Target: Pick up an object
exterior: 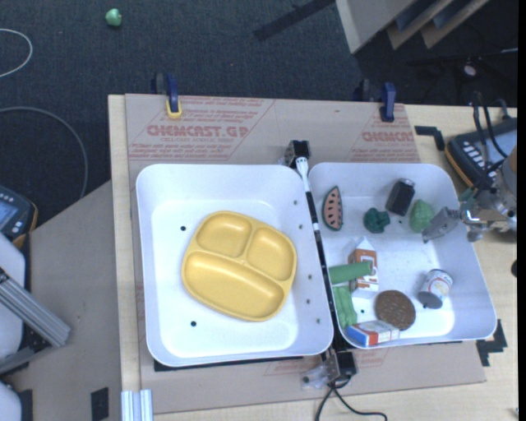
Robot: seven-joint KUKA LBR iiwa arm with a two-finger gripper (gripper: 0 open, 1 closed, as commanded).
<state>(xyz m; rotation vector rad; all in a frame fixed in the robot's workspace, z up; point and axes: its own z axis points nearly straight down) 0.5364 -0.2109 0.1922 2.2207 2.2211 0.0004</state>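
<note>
Gripper (448,220) at the right edge of the frame, grey metal, low over the right rim of the right bin (477,284); too small and blurred to tell if it is open or closed. Nothing seen between its tips. Arm body mostly cut off by the frame edge.

Closest to it: a light green lump (422,215) just left of the tip, touching or nearly, can't tell. Left of that a small black box (401,197), tilted, then a dark green toy (376,219). All upper part of the right bin.

Further left, near the bin divider, a watermelon slice (332,208), standing on end along the left wall.

Lower right of the same bin: a small can (436,286) on its side, well below the gripper. Left of it a brown round disc (395,307). A small carton (365,267), white and orange, mid-bin, with a green stick (348,271) lying across it. Another green piece (343,306) below that, along the left wall. A flat red, white and blue box (374,332) at the bottom edge, partly under the disc.

Left bin (156,247): a yellow divided plate (238,265) in the middle, three compartments, slightly turned.

Both bins sit on a brown board (222,123) with red print, clamped at the top by two blue clamps (171,92). Dark carpet above, small green ball (113,16) at upper left of the frame.
</note>
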